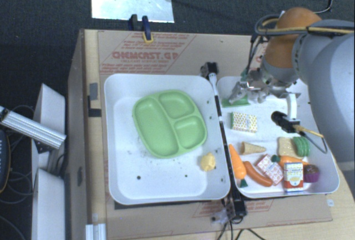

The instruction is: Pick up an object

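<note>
We count two white bins: the left bin point(127, 178) holds one green divided plate point(169, 122) and one yellow lump point(208, 162); the right bin point(327, 178) about ten toy foods, including one carrot point(237, 162). The gripper point(249, 91) hangs over that bin's far corner by a green piece point(238, 102), arm overlapping its rim.

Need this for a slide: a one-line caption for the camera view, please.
Gripper low over the right bin's far corner of toy food; green divided plate in left bin.

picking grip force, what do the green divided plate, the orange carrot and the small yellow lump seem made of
Green three-compartment plate: looks like moulded plastic, matt with a soft sheen, uniform colour.
Orange carrot-shaped piece: probably toy plastic, smooth and evenly coloured.
Small yellow lump in the left white bin: unclear, possibly soft plastic or foam; too small to tell.
</note>
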